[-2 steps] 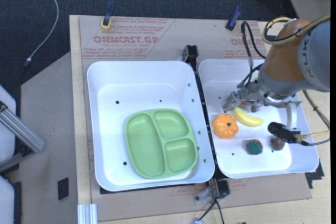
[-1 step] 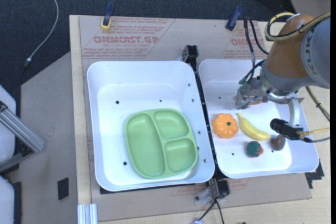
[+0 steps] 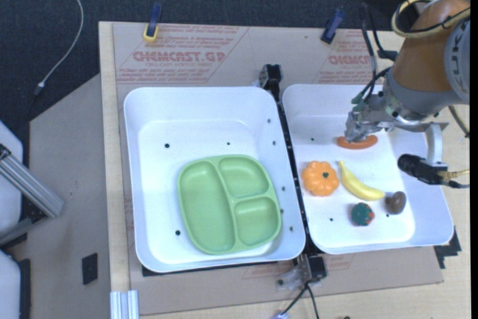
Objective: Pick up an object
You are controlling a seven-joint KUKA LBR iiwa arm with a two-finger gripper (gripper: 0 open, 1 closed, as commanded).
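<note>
Hand (image 3: 361, 125) low over far part of right bin (image 3: 321, 104), directly above flat orange-red disc (image 3: 357, 143); disc edge visible just beneath, contact unclear. Whether open or closed: cannot tell. Disc thin, round, lying flat: little height for grasp. Toward near side, well apart from hand: ribbed orange pumpkin (image 3: 320, 178), smooth curved banana (image 3: 360, 183) with long axis running far-left to near-right, small green-red ball (image 3: 362, 214), brown nub (image 3: 396, 202). Left bin (image 3: 149, 112): matte green divided plate (image 3: 228, 202).
</note>
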